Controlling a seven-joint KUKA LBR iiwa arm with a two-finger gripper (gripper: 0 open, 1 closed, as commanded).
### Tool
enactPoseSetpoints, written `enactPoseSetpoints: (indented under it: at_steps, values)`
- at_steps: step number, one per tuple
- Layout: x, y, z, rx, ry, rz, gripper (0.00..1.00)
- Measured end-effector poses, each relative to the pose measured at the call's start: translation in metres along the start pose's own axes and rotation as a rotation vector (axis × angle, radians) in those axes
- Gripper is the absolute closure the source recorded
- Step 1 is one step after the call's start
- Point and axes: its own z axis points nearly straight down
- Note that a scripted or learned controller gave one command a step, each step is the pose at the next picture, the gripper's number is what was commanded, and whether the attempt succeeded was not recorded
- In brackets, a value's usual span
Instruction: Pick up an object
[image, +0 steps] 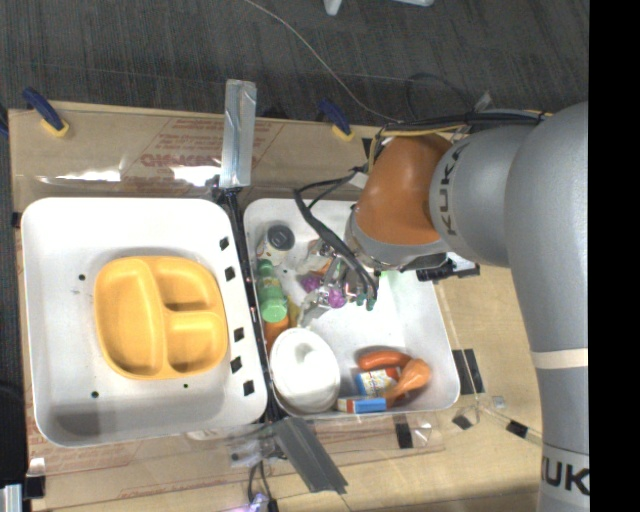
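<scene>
From my station the arm (530, 230) reads as a thick, smooth cylinder in pale metallic grey, with rounded joint housings. A broad glossy orange band (400, 195) wraps the segment above the wrist, domed and catching the light. I can see black "KUKA" lettering (447, 195) on the grey shell just beside that band, and part of the same lettering (565, 482) again low on the link. A thin pale seam ring (558, 356) crosses the grey link. Black cables (325, 195) loop out from the wrist, and a bundle runs along the top of the orange section. Below the wrist sits a cluster of dark and silvery metal hardware (345, 272), too small for me to resolve.
</scene>
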Motion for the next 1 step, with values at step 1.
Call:
enactPoseSetpoints:
  at_steps: [1]
  values:
    - [-0.0192, -0.0175, 0.0067, 0.001, 0.013, 0.156, 0.0]
